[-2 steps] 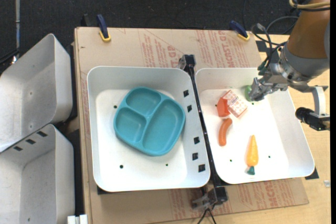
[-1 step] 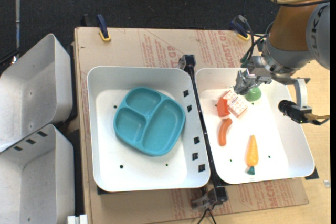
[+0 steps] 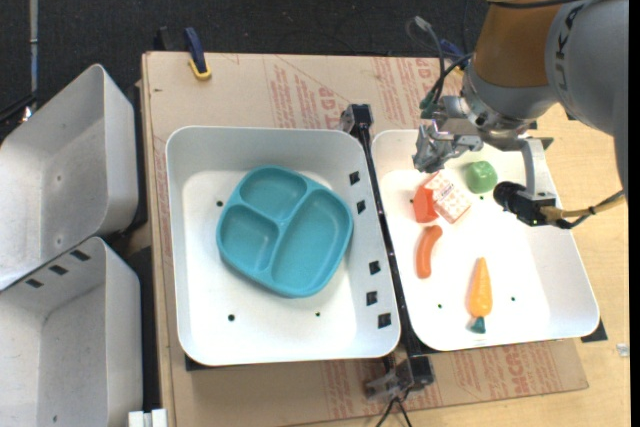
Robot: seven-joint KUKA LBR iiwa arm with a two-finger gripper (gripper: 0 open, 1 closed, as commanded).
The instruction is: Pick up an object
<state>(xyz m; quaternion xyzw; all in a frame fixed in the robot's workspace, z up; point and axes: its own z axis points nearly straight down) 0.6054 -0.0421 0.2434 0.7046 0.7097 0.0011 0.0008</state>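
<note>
Grey gripper (image 3: pixel 437 155) hangs over the right bin's (image 3: pixel 560 310) far left corner, just above a red-and-white carton (image 3: pixel 447 196); whether it is spread or pinching, I cannot tell. Nearby lie a green ball (image 3: pixel 481 176), sausage (image 3: pixel 427 250) and carrot (image 3: pixel 480 291).

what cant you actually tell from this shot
- Gripper, camera view: the grey wrist above covers it, so open or shut is unclear.
- Small red and white carton: print too small to read; whether the gripper touches it is unclear.
- Orange block: partly hidden behind the carton.
- Right white bin: its far corner is hidden under the arm.
</note>
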